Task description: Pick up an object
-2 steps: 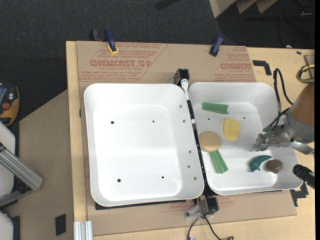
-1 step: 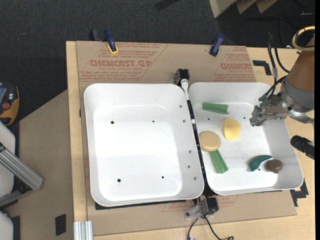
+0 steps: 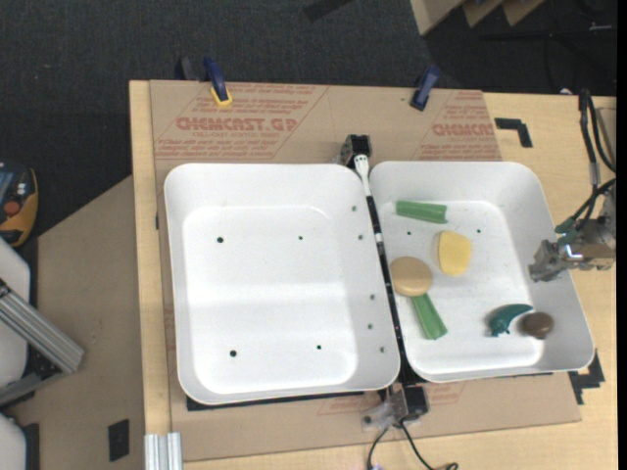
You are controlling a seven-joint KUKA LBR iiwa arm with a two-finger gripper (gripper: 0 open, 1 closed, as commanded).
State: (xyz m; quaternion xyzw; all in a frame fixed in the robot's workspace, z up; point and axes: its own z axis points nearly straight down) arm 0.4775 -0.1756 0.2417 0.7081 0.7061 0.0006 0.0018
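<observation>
The right bin (image 3: 519, 189) holds several small objects. A green stick (image 3: 421, 211) lies near its back, with a pale yellow piece (image 3: 454, 253) just in front of it. A tan round disc (image 3: 411, 275) rests on the top end of a second green stick (image 3: 429, 317). At the front right, a teal curved piece (image 3: 508, 318) touches a small brown ball (image 3: 536, 325). My gripper (image 3: 554, 259) hangs over the bin's right rim, above and apart from the teal piece and the ball. Nothing shows in its grasp.
The left bin (image 3: 196, 360) lies beside the right one, joined along a black centre strip (image 3: 377, 253). Both sit on a cardboard sheet (image 3: 294, 120) held by blue clamps (image 3: 217, 81) at the back. Cables (image 3: 593, 145) hang at the far right.
</observation>
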